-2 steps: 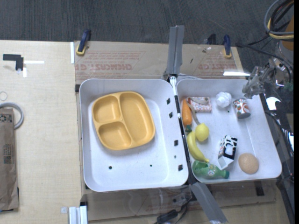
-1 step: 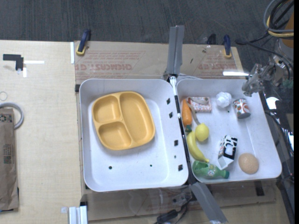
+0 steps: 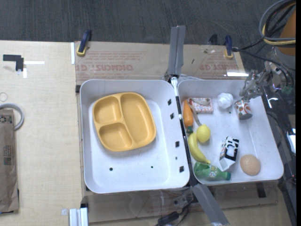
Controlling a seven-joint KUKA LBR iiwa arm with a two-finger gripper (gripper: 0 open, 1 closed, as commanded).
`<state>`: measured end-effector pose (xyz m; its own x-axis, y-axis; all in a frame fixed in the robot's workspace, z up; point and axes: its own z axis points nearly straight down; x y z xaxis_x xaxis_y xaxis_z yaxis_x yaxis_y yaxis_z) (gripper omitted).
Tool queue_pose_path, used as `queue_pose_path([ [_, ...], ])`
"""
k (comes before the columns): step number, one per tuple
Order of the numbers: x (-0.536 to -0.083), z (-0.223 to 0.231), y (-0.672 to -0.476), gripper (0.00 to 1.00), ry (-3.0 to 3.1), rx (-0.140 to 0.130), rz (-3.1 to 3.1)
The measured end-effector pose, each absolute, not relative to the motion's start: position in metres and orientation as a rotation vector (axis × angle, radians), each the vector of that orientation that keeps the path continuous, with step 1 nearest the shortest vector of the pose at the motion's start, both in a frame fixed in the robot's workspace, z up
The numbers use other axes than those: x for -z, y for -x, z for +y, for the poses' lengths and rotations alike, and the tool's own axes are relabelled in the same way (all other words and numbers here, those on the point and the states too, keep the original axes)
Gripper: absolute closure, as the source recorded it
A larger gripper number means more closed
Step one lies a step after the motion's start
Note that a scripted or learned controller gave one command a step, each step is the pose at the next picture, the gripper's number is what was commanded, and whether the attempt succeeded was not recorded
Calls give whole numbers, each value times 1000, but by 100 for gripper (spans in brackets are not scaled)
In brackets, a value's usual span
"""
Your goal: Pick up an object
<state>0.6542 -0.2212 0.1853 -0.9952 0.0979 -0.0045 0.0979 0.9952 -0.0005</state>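
The pincer (image 3: 248,92) is seen at the upper right corner of the right bin (image 3: 263,135), and a small red-and-white object (image 3: 243,109) lies just below it, apparently touching or nearly so. Whether that object is held cannot be told, nor how far the pincer is spread, since its tips are blurred against cables. Should another target be meant, the white crumpled ball (image 3: 225,99) lies just to the pincer's left. The banana (image 3: 196,148) lies further down-left, its long axis running roughly up and down the view.
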Motion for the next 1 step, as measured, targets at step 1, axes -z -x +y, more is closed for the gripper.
queue_pose_path([
  [1,-209,-211,-651,100,-129,2,3131],
])
